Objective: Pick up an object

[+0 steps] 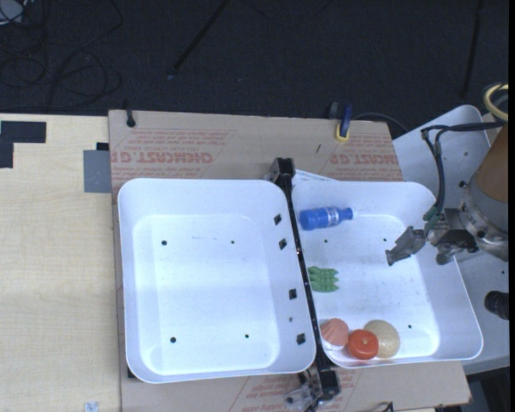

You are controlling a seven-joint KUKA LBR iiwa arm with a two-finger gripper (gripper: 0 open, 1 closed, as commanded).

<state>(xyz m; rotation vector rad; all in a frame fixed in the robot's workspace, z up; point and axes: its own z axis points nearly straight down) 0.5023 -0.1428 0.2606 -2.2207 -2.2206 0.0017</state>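
Upside-down red print on the cardboard (240, 148) at twelve o'clock reads "CHEMCAST GP". At three o'clock, the gripper (422, 249) spreads open, holding nothing, above the right bin (451, 316).

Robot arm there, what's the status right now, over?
End effector over right bin, nothing seen between fingers. Blue bottle, green item, three round pieces lying untouched. Nothing in the way.
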